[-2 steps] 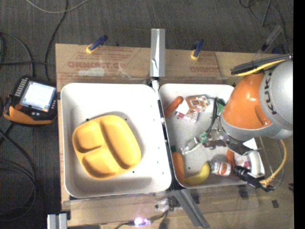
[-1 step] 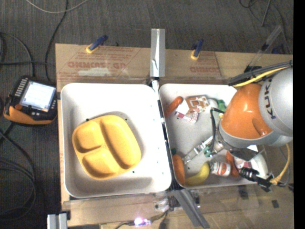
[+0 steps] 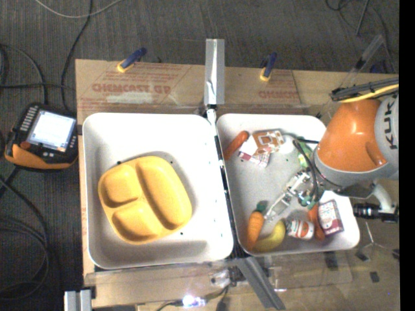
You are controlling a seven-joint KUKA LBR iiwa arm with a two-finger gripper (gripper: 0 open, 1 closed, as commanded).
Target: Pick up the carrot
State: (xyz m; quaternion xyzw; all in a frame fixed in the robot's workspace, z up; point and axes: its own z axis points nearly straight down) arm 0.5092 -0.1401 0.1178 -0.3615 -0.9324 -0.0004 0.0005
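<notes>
- The grey arm with its broad orange band [image 3: 353,144] comes in from the right and hangs over the right-hand shallow white plastic bin [image 3: 237,173], hiding that bin's far right side.
- The left-hand shallow white bin [image 3: 91,173] sits well to the left of the gripper, with a metal strip between the two bins.
- In that left bin lies a yellow plastic plate with three compartments [image 3: 145,198], far from the gripper and touching nothing else.
- The two-finger metal gripper [image 3: 280,206] reaches down and to the left from the wrist; its thin fingers look slightly spread with nothing between them, though they are small and hard to read.
- The orange carrot with a green top [image 3: 255,224], the thing to be picked, lies just left of and below the fingertips, upright along the bin's near wall, not gripped.
- A yellow banana-shaped toy [image 3: 273,236] lies directly below the gripper, touching the carrot's lower end.
- A small white and red packet [image 3: 299,228] lies to the gripper's lower right, and a purple-labelled packet [image 3: 329,216] beyond it.
- A red sausage-shaped toy [image 3: 235,145] lies above and left of the gripper, by the divider.
- A white and red carton [image 3: 262,145] lies above the gripper.
</notes>
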